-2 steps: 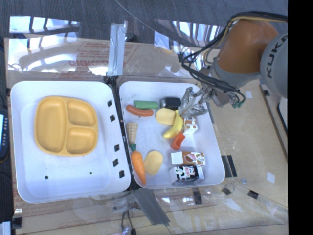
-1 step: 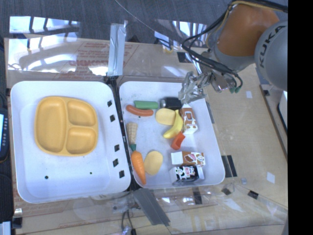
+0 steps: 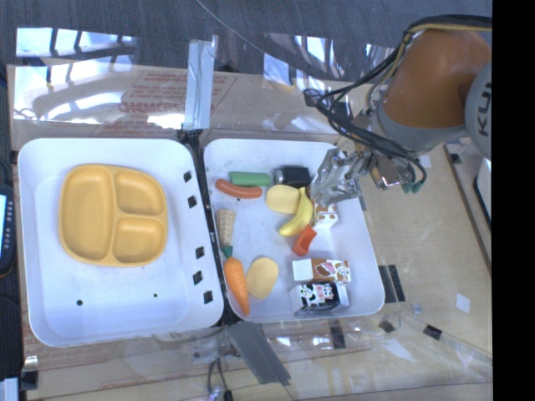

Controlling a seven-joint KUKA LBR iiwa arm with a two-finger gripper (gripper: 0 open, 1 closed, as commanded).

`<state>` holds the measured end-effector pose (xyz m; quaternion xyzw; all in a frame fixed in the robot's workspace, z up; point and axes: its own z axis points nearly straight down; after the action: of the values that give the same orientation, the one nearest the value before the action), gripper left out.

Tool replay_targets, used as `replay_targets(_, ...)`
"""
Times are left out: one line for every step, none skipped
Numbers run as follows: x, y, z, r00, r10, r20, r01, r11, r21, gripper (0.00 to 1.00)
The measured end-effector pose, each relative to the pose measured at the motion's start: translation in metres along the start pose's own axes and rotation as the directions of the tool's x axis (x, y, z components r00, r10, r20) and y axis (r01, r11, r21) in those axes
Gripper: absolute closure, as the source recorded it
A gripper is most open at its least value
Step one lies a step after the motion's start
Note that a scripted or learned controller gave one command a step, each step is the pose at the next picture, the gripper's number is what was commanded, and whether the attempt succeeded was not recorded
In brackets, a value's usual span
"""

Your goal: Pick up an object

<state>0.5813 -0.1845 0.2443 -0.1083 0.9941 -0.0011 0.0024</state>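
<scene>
The right bin (image 3: 364, 241) holds several toy foods. Among them are a red sausage (image 3: 239, 190), a green block (image 3: 250, 178), a black item (image 3: 293, 175), a yellow lemon-like piece (image 3: 282, 197), a banana (image 3: 298, 215), a corn cob (image 3: 226, 225), a carrot (image 3: 236, 284), a pale potato-like piece (image 3: 262, 276) and two small cartons (image 3: 321, 270) (image 3: 318, 296). My gripper (image 3: 332, 192) hangs over the bin's upper right part, just right of the banana and above a small red and white piece (image 3: 324, 219). Nothing shows between its fingers.
The left bin (image 3: 42, 282) carries a yellow sectioned plate (image 3: 113, 214). A taped strip (image 3: 197, 82) runs along the divider behind the bins. Cables (image 3: 351, 82) trail from the arm's wrist above the right bin.
</scene>
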Motion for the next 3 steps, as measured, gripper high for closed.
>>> replay_targets(-0.052, 0.077, -0.005, 1.0, 0.024, 0.0, -0.024, 1.0, -0.003, 1.0)
replay_targets(0.03, 0.102, 0.039, 0.985, 0.174, -0.005, -0.174, 0.985, -0.002, 1.0)
replay_targets(0.083, -0.012, 0.038, 1.0, 0.005, -0.003, -0.005, 1.0, 0.001, 1.0)
